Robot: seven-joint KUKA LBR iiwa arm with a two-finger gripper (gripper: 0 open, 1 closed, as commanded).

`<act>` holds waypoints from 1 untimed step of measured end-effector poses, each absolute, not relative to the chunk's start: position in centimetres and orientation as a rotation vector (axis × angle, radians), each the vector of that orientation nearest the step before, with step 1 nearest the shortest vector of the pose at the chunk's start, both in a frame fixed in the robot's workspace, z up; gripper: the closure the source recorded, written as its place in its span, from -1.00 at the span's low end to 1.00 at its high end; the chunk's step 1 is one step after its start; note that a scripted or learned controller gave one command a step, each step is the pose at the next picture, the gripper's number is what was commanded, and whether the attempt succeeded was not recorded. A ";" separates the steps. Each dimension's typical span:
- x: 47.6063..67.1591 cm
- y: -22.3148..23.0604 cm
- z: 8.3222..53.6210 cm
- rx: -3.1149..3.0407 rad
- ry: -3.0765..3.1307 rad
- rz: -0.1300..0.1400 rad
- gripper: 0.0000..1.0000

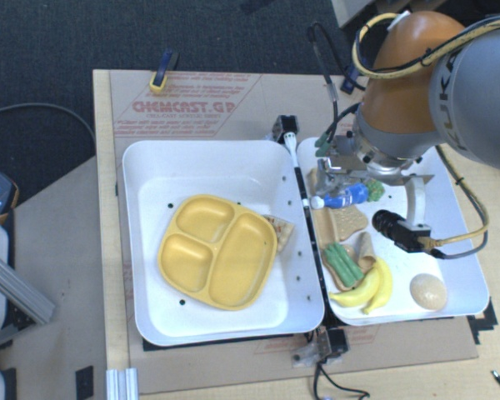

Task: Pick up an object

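My gripper (343,173) hangs low over the back left part of the right bin (471,248), largely hidden under the grey and orange wrist. Just in front of it lies a small blue bottle with a white cap (345,197), and a green piece (375,192) sits beside that. Closer to the front are a tan cracker-like slab (347,221), a green ridged toy (342,263), a yellow banana (372,287) and a beige egg-shaped ball (427,291).
The left bin (150,173) holds a yellow divided plate (217,250), with a tan wedge (280,227) poking out at its right side. A black connector with a yellow cable (402,231) hangs off the arm over the right bin. The wall between the bins (304,223) runs close to the gripper's left.
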State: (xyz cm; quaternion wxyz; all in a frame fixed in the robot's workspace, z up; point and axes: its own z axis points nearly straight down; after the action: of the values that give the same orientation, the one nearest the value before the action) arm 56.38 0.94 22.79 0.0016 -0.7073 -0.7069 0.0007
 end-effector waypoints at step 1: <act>57.0 -0.8 21.8 -2.222 -2.217 0.004 1.00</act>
State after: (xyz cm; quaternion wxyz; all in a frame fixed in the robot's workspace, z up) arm 57.04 -0.83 21.84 0.0012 -0.7078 -0.7064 0.0014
